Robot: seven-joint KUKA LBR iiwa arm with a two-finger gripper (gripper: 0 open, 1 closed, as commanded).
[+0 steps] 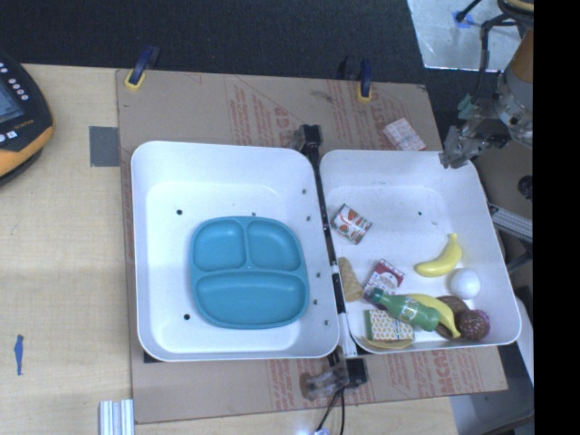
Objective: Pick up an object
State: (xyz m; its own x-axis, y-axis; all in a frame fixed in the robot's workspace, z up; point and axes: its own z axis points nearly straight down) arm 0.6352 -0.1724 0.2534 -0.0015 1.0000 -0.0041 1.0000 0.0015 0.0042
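Note:
The right white bin (399, 178) holds several small items: a red and white packet (351, 224), a yellow banana (439, 257), a white egg-like ball (465, 284), a green bottle (406, 308), a second banana (440, 310), a dark red round item (475, 324), a small red carton (384, 275) and a sandwich-like piece (389, 328). My gripper (457, 149) hangs at the bin's far right corner, just outside the rim, with nothing seen between its fingers.
The left white bin (163, 179) holds a blue divided plate (247, 272). A small packet (403, 134) lies on the cardboard behind the right bin. A yellow-edged device (18, 116) sits at the far left. Clamps (363, 75) pin the cardboard's back edge.

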